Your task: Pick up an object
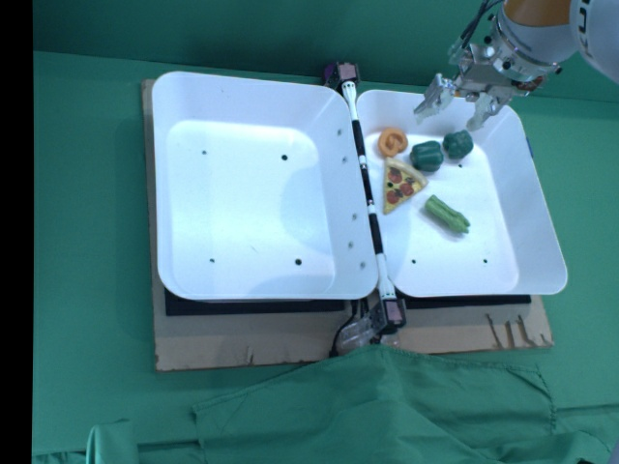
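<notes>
My gripper (455, 107) hangs above the far edge of the right bin (522, 220), open, with nothing between its fingers. Just below it lie two dark green peppers, one (457, 144) under the gripper and a larger one (427, 156) to its left. An orange pretzel-like ring (392, 142) lies near the divider. A pizza slice (399, 186) sits below the ring. A light green bean pod (446, 214) lies toward the bin's middle.
The left bin (193, 114) sits beside the right one, split by a black and white rod (366, 177). Both rest on a cardboard sheet (242, 341). Green cloth (387, 409) is bunched at the front.
</notes>
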Robot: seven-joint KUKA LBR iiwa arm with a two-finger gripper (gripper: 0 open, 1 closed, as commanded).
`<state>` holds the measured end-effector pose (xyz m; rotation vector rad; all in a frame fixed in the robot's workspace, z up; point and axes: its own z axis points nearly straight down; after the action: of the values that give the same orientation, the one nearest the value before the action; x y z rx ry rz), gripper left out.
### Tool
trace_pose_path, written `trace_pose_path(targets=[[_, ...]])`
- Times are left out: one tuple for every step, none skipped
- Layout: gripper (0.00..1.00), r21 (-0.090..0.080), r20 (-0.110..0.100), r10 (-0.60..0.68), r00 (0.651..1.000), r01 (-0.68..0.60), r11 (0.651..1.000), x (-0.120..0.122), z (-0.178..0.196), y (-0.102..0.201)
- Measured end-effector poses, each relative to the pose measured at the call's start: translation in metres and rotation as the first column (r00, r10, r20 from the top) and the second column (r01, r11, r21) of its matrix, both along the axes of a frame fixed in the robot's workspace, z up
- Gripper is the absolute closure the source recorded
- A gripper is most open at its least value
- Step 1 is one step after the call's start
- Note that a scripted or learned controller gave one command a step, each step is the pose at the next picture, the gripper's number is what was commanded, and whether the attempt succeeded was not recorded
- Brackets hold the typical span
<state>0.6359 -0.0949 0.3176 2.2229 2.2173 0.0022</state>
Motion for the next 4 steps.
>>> trace_pose_path(targets=[[0.0, 0.0, 0.0, 0.0, 1.0, 0.0, 1.0, 0.0, 0.0, 0.0], [0.0, -0.001, -0.005, -0.002, 1.0, 0.002, 1.0, -0.009, -0.054, -0.002], [0.0, -0.001, -0.003, -0.001, 1.0, 0.001, 1.0, -0.012, -0.094, -0.001], [0.0, -0.003, 0.015, 0.0, 1.0, 0.0, 1.0, -0.008, -0.12, -0.002]])
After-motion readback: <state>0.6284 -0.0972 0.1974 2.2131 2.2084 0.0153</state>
